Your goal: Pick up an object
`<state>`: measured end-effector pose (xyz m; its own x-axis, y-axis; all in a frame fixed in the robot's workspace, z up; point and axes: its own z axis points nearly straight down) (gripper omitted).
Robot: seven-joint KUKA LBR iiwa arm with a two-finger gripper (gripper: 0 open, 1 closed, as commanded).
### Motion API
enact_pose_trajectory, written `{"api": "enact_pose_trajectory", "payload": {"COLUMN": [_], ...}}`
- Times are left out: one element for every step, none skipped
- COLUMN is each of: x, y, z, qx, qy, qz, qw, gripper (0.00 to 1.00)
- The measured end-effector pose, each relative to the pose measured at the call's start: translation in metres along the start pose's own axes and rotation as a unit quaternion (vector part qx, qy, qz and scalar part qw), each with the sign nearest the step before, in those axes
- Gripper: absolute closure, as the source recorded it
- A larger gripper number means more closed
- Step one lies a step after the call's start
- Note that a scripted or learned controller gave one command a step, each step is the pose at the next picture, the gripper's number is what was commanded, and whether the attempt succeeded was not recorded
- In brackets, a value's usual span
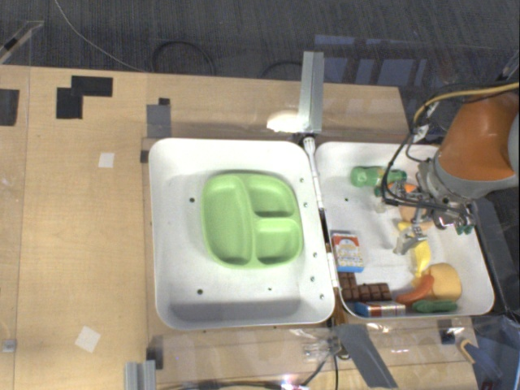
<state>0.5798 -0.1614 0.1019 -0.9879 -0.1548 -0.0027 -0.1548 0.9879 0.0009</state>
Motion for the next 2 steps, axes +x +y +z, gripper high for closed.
{"api": "enact_pose_trajectory", "payload": {"x": [0.058,-0.027], "y": [0.005,-0.036], "z": [0.011,0.014], "qx": [0.003,0.002], "qy": [-0.007,-0.005], "qz": [0.017,0.060], "qw": [0.9998,0.9982], "gripper": [0.00,0.00]}}
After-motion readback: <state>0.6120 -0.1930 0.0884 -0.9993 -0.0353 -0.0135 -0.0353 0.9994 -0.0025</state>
